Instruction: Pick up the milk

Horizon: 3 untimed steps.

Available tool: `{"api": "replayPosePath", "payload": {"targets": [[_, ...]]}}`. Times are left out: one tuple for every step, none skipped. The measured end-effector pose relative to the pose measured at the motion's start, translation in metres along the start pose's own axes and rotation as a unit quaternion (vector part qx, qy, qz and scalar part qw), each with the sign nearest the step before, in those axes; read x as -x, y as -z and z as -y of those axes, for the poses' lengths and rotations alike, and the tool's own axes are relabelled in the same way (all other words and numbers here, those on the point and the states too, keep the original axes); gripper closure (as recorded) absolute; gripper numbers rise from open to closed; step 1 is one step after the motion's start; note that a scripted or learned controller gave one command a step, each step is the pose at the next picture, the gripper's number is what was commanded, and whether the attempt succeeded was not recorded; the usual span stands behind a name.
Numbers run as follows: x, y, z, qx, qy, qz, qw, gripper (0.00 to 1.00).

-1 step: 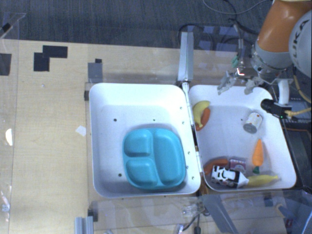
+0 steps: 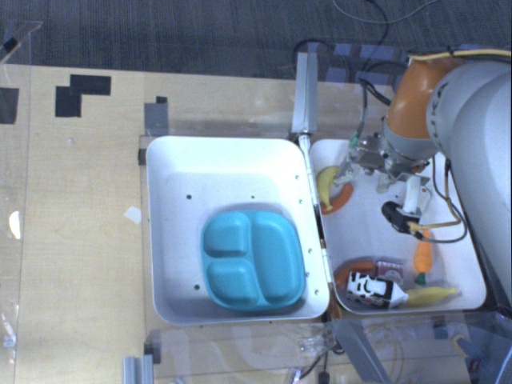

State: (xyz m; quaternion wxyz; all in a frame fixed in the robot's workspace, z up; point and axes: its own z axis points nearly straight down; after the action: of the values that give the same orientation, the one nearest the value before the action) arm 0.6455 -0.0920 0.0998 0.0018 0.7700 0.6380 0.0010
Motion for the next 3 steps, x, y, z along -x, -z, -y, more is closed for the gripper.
{"api": "replayPosePath", "payload": {"targets": [[0.048,0.033,0.069,-0.002,0.038,-0.001,0.9993,0.0],[0.095,0.104,0.063,-0.001,0.041,0.0,0.9992,0.0],[0.055,0.142,0.073,-0.002,0.021,0.0,0.9998,0.0]]}}
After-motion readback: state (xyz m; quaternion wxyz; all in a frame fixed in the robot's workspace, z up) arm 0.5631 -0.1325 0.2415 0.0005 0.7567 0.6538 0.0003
